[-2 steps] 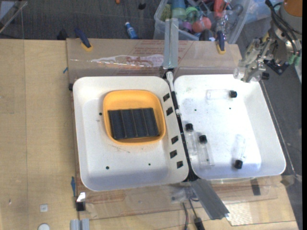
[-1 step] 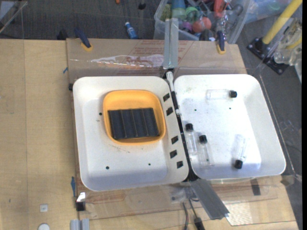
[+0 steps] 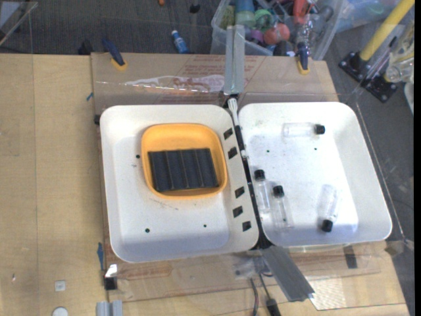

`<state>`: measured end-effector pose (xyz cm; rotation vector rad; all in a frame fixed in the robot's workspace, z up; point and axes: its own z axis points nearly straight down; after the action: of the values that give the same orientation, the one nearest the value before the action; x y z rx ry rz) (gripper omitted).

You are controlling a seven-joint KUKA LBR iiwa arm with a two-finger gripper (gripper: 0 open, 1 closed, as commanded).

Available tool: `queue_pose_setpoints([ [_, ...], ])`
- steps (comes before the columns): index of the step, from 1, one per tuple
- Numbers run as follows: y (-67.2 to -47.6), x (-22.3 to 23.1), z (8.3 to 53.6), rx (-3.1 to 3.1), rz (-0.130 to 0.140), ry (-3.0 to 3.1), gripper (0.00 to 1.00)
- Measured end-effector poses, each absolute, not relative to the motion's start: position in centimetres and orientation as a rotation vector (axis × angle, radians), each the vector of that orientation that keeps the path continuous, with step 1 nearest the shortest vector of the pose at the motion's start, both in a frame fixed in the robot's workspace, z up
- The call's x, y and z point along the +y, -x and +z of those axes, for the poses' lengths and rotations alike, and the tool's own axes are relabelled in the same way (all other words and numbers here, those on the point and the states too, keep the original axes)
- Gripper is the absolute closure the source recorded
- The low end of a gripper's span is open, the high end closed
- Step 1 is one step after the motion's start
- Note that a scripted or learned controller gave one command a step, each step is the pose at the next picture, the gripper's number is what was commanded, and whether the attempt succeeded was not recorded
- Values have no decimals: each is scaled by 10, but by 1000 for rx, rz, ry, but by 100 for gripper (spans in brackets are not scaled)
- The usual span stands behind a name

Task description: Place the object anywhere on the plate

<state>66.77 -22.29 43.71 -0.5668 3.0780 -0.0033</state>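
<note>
A dark ribbed rectangular block [image 3: 183, 169] lies flat on the orange plate [image 3: 185, 135] in the left bin [image 3: 125, 229]. In the right bin [image 3: 368, 196], four clear vials with black caps lie scattered: [image 3: 302, 130], [image 3: 261, 188], [image 3: 281, 204], [image 3: 327, 206]

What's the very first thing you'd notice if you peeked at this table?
The bright orange plate jumps out first; it sits in the left white bin with a dark ridged block lying on it. Next come four small clear bottles with black caps, scattered in the right white bin. Behind the bench, a clear tub of colourful toys catches the eye too.
</note>
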Motion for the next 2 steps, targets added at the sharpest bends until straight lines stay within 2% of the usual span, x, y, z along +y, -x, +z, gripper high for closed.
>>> queue_pose_setpoints([
  [1,-667,-225,437,3085,-2,525,100],
  [2,-668,-221,437,2919,-5,1128,100],
])
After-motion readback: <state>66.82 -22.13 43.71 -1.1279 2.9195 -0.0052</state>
